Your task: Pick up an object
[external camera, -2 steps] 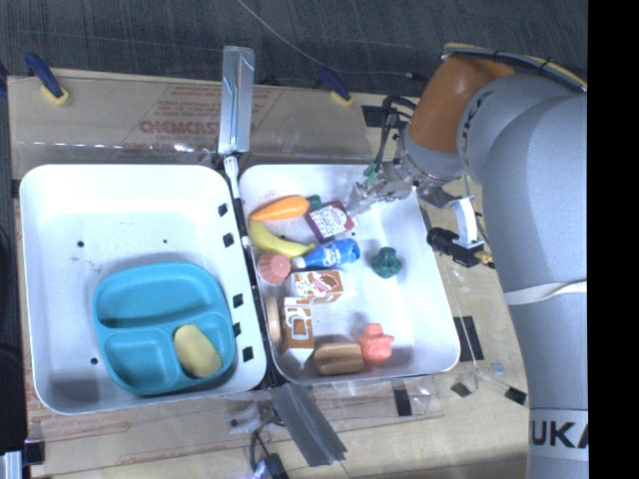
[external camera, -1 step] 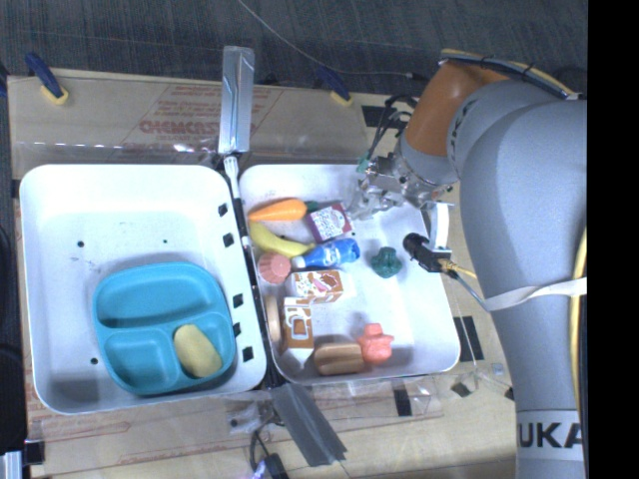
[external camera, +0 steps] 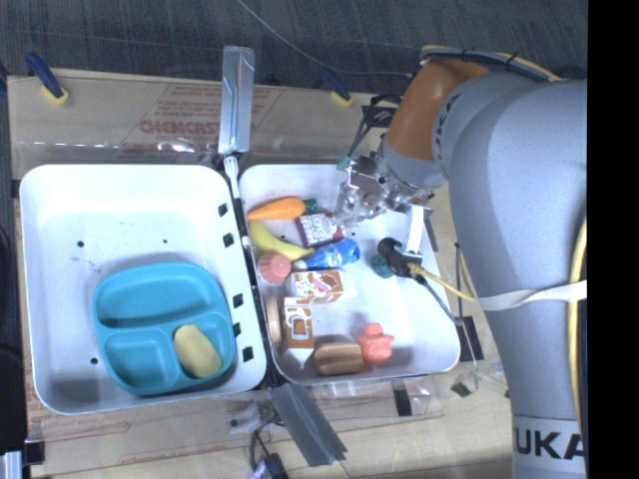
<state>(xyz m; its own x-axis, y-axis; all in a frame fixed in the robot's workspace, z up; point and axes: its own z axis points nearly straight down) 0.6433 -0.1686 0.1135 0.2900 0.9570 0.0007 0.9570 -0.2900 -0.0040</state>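
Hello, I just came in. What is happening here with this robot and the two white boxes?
The grey arm reaches in from the right, and its gripper hangs over the back of the right bin, near the carrot and banana. That bin holds a pile of toy food and small cartons. Nothing is seen between the fingers. The left bin holds a blue tray with a yellowish potato-like piece.

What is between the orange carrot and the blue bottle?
In the camera view, the yellow banana and a small purple-and-white packet lie between the carrot and the blue bottle, all in the right bin.
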